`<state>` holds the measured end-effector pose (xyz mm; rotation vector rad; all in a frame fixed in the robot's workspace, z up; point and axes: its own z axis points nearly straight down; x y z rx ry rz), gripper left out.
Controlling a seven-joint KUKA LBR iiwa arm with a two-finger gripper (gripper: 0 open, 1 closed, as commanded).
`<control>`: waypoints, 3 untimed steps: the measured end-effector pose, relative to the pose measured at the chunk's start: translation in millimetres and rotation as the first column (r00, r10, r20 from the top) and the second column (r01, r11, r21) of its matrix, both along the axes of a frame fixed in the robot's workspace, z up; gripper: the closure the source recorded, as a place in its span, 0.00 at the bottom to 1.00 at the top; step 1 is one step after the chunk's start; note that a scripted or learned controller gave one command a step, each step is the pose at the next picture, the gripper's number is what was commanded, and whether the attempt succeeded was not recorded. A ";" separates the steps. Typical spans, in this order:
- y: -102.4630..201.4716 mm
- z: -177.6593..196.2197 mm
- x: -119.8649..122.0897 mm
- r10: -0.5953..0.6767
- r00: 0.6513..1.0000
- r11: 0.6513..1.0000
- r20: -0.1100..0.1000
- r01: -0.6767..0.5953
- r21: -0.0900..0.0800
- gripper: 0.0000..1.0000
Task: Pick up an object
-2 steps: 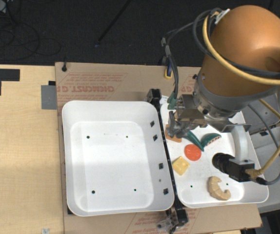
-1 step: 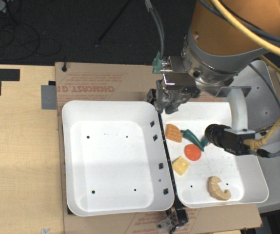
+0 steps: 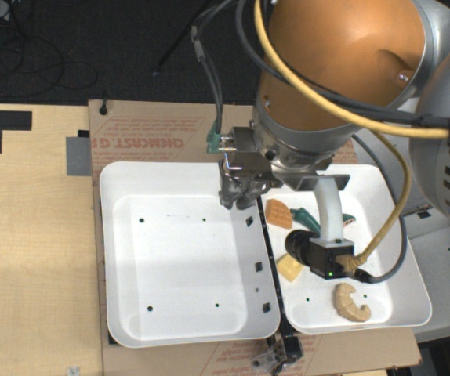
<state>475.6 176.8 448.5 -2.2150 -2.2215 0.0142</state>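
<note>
My gripper hangs over the rim between the two bins, at the back edge of the left bin. The right bin holds an orange block just right of the gripper and a green piece beside that. A yellow wedge lies nearer the front, close to the divider. A tan curved piece rests at the front right. I see nothing held in the gripper. The big orange arm body hides the back of the right bin.
A white bracket with a black unit and yellow cable hangs over the middle of the right bin. Both bins sit on brown cardboard on a pale wooden bench. Black cables lie behind.
</note>
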 end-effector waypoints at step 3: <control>-96.6 -55.7 -0.3 -0.007 1.000 1.000 0.006 0.007 0.002 1.00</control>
